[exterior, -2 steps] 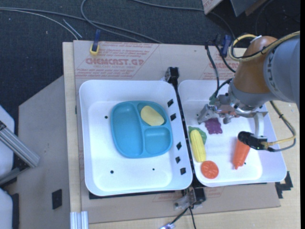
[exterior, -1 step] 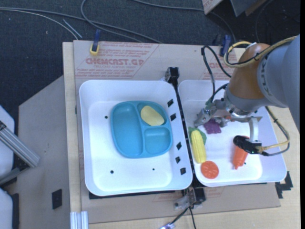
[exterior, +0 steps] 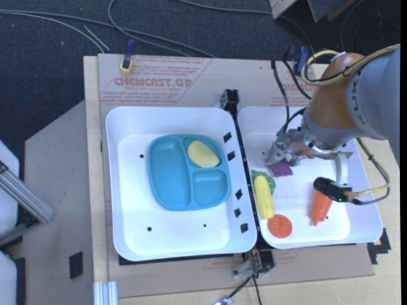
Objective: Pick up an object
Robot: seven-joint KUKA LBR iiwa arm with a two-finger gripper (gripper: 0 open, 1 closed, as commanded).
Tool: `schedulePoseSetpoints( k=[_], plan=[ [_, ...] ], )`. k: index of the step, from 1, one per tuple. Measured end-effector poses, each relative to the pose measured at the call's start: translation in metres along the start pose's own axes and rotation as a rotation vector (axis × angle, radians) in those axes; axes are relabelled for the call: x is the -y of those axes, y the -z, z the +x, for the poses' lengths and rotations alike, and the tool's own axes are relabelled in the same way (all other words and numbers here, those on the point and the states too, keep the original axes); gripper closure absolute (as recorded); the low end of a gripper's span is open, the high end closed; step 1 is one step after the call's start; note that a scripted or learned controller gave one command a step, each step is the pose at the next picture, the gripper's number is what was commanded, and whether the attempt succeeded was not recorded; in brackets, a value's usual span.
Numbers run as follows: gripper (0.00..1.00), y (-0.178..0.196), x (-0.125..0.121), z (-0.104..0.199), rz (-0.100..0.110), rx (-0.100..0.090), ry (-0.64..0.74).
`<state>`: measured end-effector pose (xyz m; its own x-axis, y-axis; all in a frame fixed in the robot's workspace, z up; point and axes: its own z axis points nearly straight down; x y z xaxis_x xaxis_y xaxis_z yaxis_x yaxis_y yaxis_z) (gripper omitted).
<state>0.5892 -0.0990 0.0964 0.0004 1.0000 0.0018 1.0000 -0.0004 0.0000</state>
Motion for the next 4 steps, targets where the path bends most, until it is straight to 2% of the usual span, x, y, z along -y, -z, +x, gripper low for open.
schedulePoseSetpoints(
  k=[2, 4],
  plan=[
    [1.0, 0.117, 0.002, 0.003, -0.007, 0.003, 0.002],
    [1.0, 0.139, -0.036, 0.111, -0.003, -0.001, 0.007]
  ],
)
